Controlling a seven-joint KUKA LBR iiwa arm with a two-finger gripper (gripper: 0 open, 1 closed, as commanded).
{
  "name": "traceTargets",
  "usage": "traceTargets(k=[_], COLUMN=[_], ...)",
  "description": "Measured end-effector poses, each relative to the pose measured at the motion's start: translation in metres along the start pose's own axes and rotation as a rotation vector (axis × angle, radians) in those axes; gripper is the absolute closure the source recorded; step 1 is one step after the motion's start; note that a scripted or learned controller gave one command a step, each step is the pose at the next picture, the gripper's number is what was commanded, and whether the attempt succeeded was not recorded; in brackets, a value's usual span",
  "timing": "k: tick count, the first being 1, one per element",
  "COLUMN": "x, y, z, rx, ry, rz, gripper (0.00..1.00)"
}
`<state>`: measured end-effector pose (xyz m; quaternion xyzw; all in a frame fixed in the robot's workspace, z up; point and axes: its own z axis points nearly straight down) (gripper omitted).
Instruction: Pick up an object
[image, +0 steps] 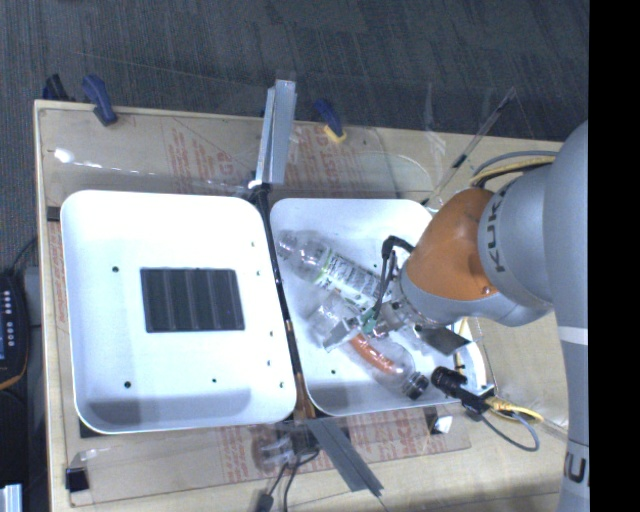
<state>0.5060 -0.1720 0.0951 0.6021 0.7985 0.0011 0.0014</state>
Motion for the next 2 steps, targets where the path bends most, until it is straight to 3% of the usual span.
traceTargets(k=[1,2], x=[-0.001,0.040], y=[0.002,0.046], z=[-0.011,-0.113], rx=[-0.003,0.003], ry=[-0.003,0.001], rz=[-0.006,-0.083], gripper=[1.00,1.00])
